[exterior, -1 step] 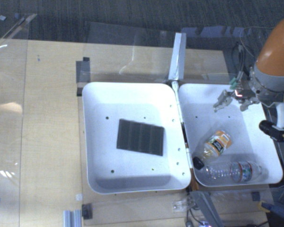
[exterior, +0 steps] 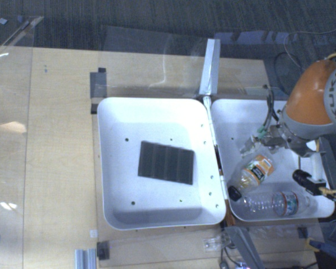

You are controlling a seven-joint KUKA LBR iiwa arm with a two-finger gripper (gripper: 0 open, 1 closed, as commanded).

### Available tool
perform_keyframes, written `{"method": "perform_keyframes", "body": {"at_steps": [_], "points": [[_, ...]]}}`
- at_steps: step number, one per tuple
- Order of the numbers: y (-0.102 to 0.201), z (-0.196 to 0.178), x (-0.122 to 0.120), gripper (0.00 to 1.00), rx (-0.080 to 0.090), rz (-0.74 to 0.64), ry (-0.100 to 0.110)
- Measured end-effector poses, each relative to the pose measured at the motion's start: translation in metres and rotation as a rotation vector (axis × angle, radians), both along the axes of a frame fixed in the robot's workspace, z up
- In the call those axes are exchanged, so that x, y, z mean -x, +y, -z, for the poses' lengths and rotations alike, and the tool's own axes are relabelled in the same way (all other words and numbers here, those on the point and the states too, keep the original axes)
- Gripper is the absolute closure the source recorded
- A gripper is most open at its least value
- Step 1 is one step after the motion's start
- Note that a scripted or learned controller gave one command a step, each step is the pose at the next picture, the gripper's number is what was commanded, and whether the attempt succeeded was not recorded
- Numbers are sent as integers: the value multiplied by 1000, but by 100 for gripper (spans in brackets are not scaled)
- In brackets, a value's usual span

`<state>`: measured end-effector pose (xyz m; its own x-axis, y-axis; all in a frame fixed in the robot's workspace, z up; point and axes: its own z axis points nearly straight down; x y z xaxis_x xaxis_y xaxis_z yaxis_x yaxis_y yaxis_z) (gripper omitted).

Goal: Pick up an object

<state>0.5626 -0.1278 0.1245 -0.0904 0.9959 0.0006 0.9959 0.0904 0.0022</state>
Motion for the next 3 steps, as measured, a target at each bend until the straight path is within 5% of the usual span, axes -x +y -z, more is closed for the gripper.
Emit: {"method": "perform_keyframes", "body": {"at_steps": [1, 2, 3], "points": [[-21, 35, 42, 0, 3, -155, -11], [-21, 22, 38, 100, 5, -155, -21], [52, -70, 19, 100, 3, -314, -8]]}}
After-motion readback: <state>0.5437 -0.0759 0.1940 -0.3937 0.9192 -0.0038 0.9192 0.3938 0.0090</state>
